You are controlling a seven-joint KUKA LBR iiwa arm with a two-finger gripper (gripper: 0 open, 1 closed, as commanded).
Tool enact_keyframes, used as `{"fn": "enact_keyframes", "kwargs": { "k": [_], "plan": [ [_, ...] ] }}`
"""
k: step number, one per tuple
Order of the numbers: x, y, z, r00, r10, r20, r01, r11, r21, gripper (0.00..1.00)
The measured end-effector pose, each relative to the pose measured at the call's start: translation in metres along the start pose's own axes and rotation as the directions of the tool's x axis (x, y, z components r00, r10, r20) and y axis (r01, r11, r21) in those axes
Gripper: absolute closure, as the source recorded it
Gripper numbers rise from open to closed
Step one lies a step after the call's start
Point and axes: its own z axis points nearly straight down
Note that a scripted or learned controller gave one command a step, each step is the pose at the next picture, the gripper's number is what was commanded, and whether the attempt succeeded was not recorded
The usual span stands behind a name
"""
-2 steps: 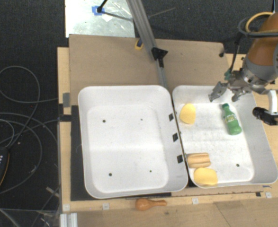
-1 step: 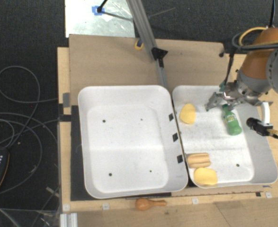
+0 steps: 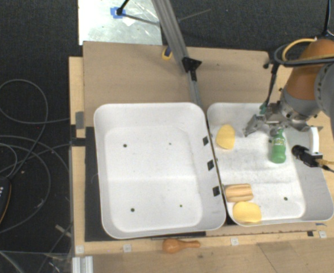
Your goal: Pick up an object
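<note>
The arm reached in over the right bin (image 3: 326, 209), w/ its gripper (image 3: 276, 131) hanging right above a small green bottle (image 3: 278, 150) that stood near the bin's far right side. The bottle's top looked tucked up under the gripper, but I couldn't tell if the gripper was spread or closed on anything; the wrist blocked that.

Other stuff in the right bin: a yellow lemon-like piece (image 3: 226, 136) close to the left wall toward the far edge, a tan hot-dog bun (image 3: 238, 192) by the left wall near the front, and another yellow piece (image 3: 247, 212) at the front left corner, touching or just beside the bun. The left bin (image 3: 107, 209) was a plain white tray. A brownish pear-shaped thing (image 3: 180, 244) lay outside the bins on the bench's front edge.

Progress, as I judged it: approach done, arm lined up on the bottle, which seemed to sit on the bin floor, not lifted. Left to do: get a firm pinch and raise it clear. Pick not confirmed yet.
</note>
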Motion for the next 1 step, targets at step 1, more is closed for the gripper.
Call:
{"fn": "enact_keyframes", "kwargs": {
  "k": [1],
  "plan": [
    [-0.0002,0.0016,-0.0129,1.0,-0.001,0.001,0.001,1.0,-0.005,1.0]
  ]
}}
